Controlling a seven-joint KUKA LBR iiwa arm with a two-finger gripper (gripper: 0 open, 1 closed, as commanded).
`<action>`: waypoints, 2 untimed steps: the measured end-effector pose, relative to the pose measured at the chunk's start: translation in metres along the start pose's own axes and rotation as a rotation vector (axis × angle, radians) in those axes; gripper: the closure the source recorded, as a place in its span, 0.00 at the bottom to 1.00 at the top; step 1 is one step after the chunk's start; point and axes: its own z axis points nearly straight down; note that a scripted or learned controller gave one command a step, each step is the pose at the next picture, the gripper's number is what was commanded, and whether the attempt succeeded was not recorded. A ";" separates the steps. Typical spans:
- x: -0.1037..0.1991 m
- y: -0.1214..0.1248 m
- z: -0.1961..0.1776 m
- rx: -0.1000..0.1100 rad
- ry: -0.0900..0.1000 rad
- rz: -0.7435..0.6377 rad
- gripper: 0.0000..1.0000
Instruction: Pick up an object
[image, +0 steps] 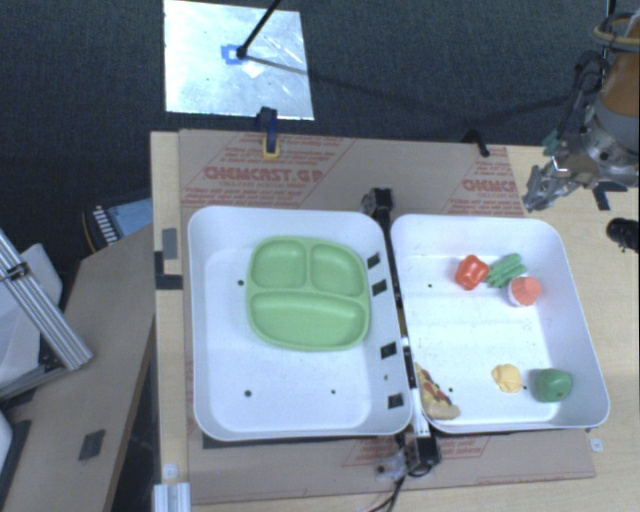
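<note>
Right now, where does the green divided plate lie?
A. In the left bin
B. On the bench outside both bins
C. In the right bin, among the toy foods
A: the green divided plate lies flat in the left bin, apart from the toy foods.

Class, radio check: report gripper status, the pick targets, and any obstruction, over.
Gripper outside right bin, above its far right corner, holding nothing. Red pepper, green pod, yellow piece lie untouched in the bin. Nothing blocks them.
</note>
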 end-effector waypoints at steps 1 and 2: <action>0.046 -0.002 -0.001 0.006 0.003 -0.003 1.00; 0.104 -0.001 -0.002 0.006 0.004 -0.004 1.00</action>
